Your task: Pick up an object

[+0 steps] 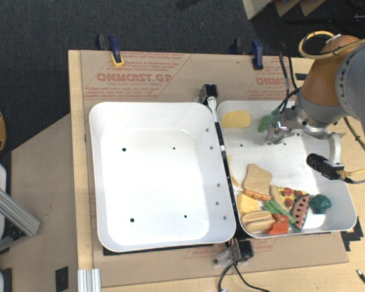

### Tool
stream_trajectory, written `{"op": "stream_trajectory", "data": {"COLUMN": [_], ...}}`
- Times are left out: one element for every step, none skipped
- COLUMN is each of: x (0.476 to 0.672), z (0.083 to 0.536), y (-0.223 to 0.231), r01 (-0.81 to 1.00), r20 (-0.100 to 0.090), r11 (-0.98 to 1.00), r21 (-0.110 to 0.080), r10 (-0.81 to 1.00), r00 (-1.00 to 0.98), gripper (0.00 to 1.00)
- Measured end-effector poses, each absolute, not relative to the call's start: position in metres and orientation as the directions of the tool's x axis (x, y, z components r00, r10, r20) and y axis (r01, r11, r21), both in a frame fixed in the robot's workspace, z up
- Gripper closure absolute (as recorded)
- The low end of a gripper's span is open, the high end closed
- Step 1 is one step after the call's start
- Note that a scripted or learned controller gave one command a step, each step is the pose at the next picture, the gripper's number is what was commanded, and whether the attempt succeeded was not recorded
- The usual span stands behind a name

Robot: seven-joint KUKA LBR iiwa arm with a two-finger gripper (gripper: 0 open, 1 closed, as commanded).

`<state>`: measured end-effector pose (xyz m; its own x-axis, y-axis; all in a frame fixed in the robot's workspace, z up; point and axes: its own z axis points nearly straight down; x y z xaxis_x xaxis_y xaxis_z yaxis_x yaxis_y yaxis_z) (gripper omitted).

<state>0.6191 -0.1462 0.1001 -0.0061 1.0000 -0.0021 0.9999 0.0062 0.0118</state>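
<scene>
The arm [340,78] is cut off at the right edge; its claw [278,129], above the right bin [340,224], is too small to read.

Brown board [170,72] under the bins: red print "CHEMCAST GP", repeated at the right, partly hidden there.

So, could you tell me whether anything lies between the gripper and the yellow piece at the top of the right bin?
Nothing visible does. The gripper sits beside a green piece, and bare bin floor separates it from the yellow piece.
</scene>
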Motion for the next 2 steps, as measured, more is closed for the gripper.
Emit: {"op": "stream_trajectory", "data": {"x": [0.595,0.616], "z": [0.257,0.388], "y": [-0.150,-0.116], "r01": [1.000,1.000], "r20": [-0.005,-0.003], "r11": [0.001,0.006], "r21": [0.019,0.020], "r10": [1.000,1.000], "r00": [-0.001,-0.006], "gripper": [1.00,1.00]}}
